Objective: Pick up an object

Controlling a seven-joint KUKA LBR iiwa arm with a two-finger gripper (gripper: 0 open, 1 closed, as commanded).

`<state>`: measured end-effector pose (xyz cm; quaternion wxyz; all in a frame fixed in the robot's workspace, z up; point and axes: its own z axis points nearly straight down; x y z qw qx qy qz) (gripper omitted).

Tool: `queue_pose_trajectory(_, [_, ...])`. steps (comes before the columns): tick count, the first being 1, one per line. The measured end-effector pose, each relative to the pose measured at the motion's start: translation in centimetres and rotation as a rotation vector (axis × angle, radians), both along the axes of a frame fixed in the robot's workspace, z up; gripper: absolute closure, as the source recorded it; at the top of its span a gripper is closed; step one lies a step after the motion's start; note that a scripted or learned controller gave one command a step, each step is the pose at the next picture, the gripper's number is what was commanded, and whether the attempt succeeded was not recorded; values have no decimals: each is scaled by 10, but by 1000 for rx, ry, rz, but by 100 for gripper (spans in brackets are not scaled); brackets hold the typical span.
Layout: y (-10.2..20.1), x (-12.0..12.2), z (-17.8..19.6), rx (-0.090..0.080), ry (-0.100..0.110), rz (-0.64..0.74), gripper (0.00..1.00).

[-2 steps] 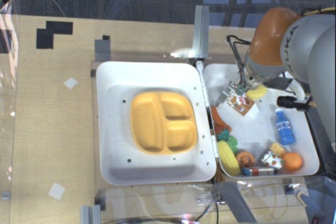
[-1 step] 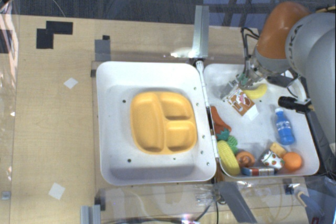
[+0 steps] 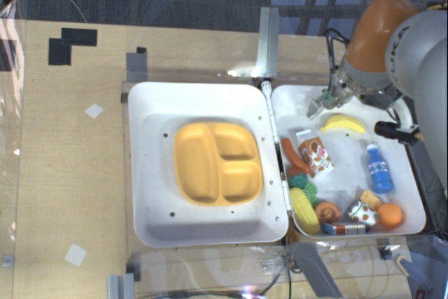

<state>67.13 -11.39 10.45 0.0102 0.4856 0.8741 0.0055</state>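
Observation:
My gripper (image 3: pixel 323 103) hangs over the far part of the right bin (image 3: pixel 418 201), just left of and above a yellow banana (image 3: pixel 343 124). Nothing shows in its grasp. Below it in the same bin lie a red sausage (image 3: pixel 295 156), a red and white snack packet (image 3: pixel 316 155), a blue bottle (image 3: pixel 379 169), a corn cob (image 3: pixel 304 207), an orange (image 3: pixel 390 216) and several smaller toys along the near wall. The grey arm with its orange band (image 3: pixel 378 31) comes in from the upper right.
The left bin (image 3: pixel 150 213) holds a yellow divided plate (image 3: pixel 217 162) in its middle. A metal post (image 3: pixel 268 45) stands behind the seam between the bins. Black tape marks (image 3: pixel 71 44) lie on the wooden bench at far left.

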Motion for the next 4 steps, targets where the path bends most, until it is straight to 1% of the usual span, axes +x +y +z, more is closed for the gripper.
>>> queue_pose_trajectory(1, [5, -3, -3, 9, 18, 4, 0])
queue_pose_trajectory(2, [-49, -29, 53, -5, 8, 26, 0])
queue_pose_trajectory(3, [-29, -40, 16, 7, 19, -557, 0])
queue_pose_trajectory(4, [-33, -109, -15, 4, 10, -351, 0])
